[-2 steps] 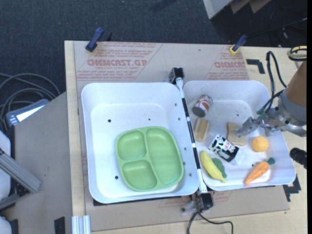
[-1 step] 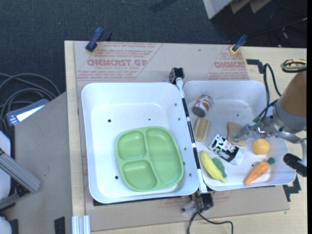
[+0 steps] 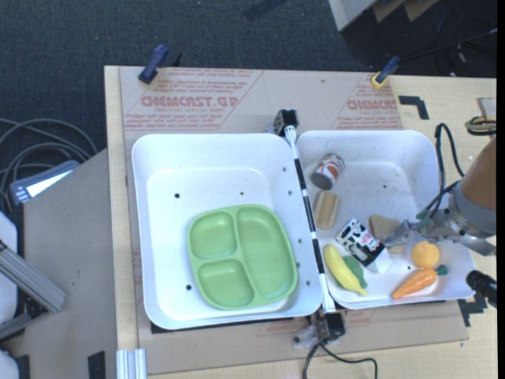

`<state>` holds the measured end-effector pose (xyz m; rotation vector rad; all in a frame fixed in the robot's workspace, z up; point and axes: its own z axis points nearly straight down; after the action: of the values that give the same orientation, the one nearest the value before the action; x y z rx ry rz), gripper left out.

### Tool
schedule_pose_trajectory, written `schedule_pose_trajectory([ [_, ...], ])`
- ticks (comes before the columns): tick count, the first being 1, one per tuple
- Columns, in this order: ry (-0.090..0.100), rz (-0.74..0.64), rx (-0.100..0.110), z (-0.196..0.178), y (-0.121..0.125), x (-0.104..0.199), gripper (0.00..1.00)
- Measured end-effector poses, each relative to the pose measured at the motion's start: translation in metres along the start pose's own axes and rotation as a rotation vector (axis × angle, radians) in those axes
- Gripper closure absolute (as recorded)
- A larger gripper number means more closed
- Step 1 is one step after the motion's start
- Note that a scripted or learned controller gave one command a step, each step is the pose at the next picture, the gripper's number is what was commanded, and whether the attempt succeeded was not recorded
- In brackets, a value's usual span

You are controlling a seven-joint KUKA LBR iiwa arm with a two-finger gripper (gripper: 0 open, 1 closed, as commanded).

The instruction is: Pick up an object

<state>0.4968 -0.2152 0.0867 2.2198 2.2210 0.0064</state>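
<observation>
The right bin [image 3: 371, 142] holds several small objects. A tipped can [image 3: 328, 170] lies near its back left, with a tan wooden block [image 3: 325, 209] just in front of it. A black-and-white patterned item [image 3: 360, 241] sits mid-bin, and a yellow banana [image 3: 342, 268] lies along the front left. An orange fruit [image 3: 425, 254] and a carrot [image 3: 414, 283] rest at the front right. My gripper [image 3: 407, 229] reaches in from the right, low over a tan piece [image 3: 383, 226] and just behind the orange fruit.
The left bin [image 3: 158, 156] holds a green divided plate [image 3: 241, 255]. A black divider rail [image 3: 304, 200] runs between the bins. Blue and yellow clamps [image 3: 153, 64] sit on the board's back edge. Cables trail at the far right.
</observation>
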Motion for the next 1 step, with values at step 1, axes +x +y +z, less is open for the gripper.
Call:
schedule_pose_trajectory([
  [1,-0.003,-0.001,0.0,-0.0852,0.1094,-0.0082,0.0],
])
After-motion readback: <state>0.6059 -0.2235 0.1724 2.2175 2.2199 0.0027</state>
